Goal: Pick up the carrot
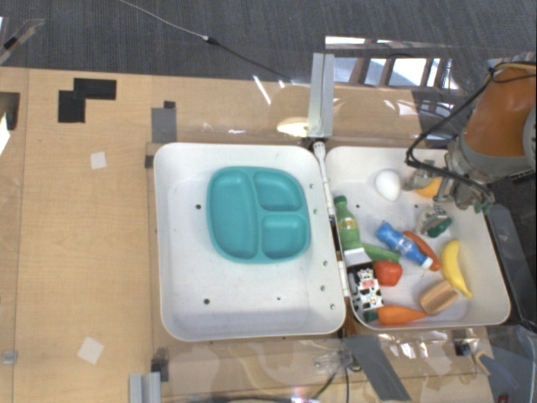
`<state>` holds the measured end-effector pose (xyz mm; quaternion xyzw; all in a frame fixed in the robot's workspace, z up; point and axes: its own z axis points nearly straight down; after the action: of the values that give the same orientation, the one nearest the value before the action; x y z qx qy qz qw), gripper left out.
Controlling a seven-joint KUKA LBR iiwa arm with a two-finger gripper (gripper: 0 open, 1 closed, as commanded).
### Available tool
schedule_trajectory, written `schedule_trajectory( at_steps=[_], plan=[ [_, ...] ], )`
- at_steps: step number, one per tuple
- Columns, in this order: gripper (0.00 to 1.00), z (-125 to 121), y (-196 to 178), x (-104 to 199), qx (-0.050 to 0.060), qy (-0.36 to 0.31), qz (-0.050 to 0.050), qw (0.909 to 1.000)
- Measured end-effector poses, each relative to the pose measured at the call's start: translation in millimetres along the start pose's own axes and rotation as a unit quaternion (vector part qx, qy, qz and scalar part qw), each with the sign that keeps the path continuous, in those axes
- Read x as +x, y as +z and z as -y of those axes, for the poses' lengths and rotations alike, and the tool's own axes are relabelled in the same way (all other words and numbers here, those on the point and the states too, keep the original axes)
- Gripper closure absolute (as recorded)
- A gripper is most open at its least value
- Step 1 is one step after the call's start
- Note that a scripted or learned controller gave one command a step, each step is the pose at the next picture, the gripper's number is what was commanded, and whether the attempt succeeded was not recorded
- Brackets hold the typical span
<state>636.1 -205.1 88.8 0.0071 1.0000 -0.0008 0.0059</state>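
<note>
Carrot [401, 314] sits at 6 o'clock in the right bin [495, 309]; end effector [436, 222] hovers at 1 o'clock (grip unclear, can't tell).

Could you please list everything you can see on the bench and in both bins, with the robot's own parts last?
bins: 2, white, side by side on the bench
divided plate: 1, teal, left bin
bottle: 1, green, right bin's left edge
egg: 1, white, right bin, far part
blue bottle: 1, blue, right bin's middle
banana: 1, yellow, right side
bread roll: 1, brown, near corner
carrot: 1, orange, near edge
arm: 1, orange band, from right
tool: 1, grey, over right bin
</note>
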Motion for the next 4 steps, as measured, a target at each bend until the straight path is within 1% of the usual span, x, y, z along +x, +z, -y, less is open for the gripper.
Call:
schedule_trajectory(
  at_steps=[1,2,3,4],
  plan=[
    [0.00,1.7,-1.5,77.5,0.000,0.020,0.000,0.9998],
    [1.00,0.4,-15.1,72.8,0.002,0.017,0.006,0.9998],
    [1.00,2.9,-18.6,147.3,-0.001,-0.107,-0.003,0.9943],
    [1.00,0.5,-51.9,74.8,0.000,-0.342,0.001,0.9398]
  ],
)
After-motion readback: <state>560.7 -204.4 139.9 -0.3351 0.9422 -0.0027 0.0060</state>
